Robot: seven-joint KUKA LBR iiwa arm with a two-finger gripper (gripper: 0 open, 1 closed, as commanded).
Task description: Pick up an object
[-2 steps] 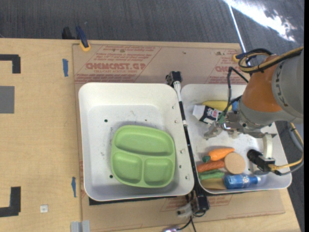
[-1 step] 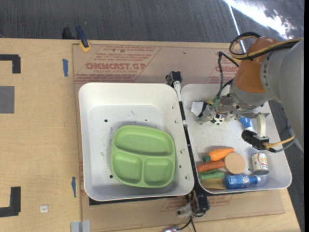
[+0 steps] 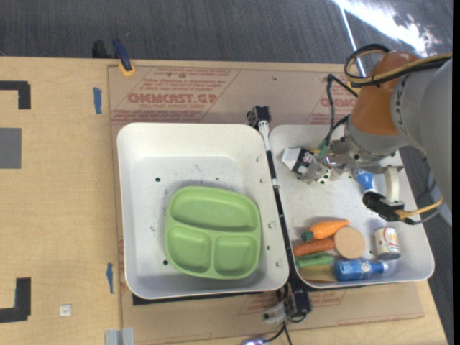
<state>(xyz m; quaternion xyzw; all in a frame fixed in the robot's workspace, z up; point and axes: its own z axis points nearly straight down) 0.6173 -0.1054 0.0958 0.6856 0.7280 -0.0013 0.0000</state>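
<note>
My gripper [image 3: 314,168] hangs low over the upper left part of the right bin [image 3: 424,264], its black and white head pointing left. No object shows in its grasp. Along the bin's near side lie a carrot [image 3: 327,229], a second orange piece [image 3: 314,248], a green piece [image 3: 316,261], a round tan disc [image 3: 350,242], a blue bottle [image 3: 359,269] and a small can [image 3: 387,241]. A small blue item [image 3: 365,180] and a white item [image 3: 392,183] sit just right of the gripper, partly under the arm.
The left bin [image 3: 136,192] holds a green divided plate [image 3: 213,231]. A black clamp [image 3: 258,115] and a rod run along the shared rim between the bins. Cables loop off the orange wrist band [image 3: 374,99]. Cardboard lies under both bins.
</note>
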